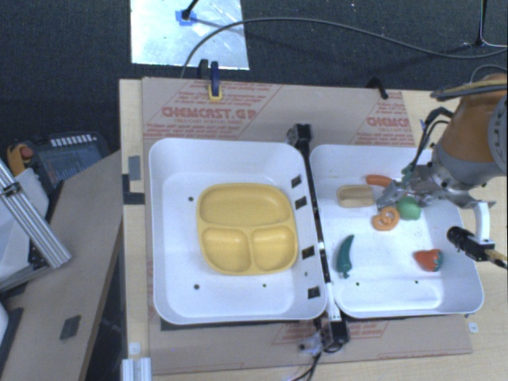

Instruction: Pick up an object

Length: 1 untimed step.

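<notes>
The right bin point(397, 300) holds several toy foods: a tan block point(355, 195), a small orange piece point(379, 180), an orange ring-shaped slice point(386, 219), a green round piece point(410, 209), a dark green pepper point(345, 255) and a red piece point(428, 259). My gripper point(407, 190) reaches in from the right and hovers low over the bin's upper middle, just above the green round piece and the orange slice. Its tips are partly lost against those objects.
The left bin point(171, 292) holds a yellow divided plate point(244, 227). A black divider with clips point(309, 213) runs between the bins. A black fitting point(468, 244) sticks out near the right bin's right wall. Grey equipment point(40, 213) stands off the bench at left.
</notes>
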Available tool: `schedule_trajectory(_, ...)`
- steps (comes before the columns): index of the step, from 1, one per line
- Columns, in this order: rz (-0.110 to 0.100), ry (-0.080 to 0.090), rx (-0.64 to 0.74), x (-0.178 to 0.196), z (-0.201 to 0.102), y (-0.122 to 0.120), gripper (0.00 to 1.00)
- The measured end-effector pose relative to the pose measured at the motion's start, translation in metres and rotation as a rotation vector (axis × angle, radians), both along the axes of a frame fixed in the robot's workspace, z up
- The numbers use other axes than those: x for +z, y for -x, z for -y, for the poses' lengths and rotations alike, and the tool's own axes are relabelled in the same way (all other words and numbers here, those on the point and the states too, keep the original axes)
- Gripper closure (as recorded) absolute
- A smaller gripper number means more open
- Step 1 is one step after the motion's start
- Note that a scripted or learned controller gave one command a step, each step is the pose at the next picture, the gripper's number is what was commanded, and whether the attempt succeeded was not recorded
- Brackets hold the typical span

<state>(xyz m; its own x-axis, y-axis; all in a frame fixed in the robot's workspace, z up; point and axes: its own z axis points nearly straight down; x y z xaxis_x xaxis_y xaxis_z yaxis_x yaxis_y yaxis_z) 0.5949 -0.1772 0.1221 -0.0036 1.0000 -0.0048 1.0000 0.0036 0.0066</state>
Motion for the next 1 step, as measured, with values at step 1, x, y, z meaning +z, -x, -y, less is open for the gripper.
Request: schedule_trajectory(1,0.0,-0.002,-0.001,0.011,-0.0003,0.0001,1.0)
